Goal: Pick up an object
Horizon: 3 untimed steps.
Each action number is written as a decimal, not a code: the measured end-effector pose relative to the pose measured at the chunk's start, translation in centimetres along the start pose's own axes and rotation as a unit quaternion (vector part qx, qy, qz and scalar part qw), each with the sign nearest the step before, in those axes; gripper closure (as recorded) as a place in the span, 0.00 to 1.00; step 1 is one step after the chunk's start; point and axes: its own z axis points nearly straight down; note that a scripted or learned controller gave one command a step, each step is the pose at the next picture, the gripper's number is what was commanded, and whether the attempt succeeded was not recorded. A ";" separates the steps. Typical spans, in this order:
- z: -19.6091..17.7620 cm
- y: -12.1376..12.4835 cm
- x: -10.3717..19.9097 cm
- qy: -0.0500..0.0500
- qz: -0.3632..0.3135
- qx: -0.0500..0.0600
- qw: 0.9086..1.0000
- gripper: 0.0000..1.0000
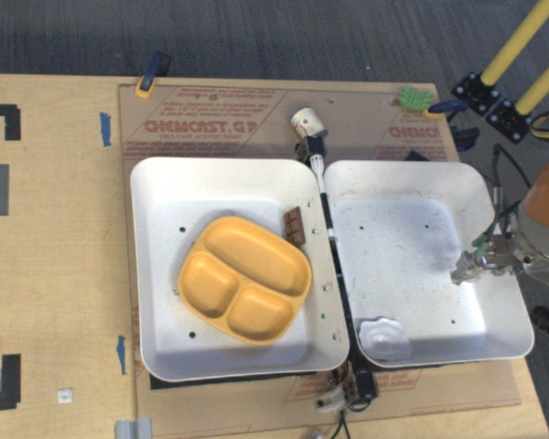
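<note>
A yellow three-compartment tray [245,278] lies in the left bin [165,199]. A small brown block [294,226] rests at the tray's upper right, against the bin's right wall. A clear, whitish plastic piece [384,337] sits in the near left corner of the right bin [412,186]. My gripper [471,268] hangs at the right side of the right bin, over its floor, with nothing visible between its fingers. It is well apart from the clear piece and from the yellow tray.
A cable with a white plug [306,126] runs down the seam between the bins. Blue and green clamps [153,73] [412,99] hold the cardboard sheet at the back. A yellow-legged stand [517,44] is at the top right.
</note>
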 end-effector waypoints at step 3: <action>-7.7 5.6 -2.2 -0.001 -0.551 -0.002 0.835 1.00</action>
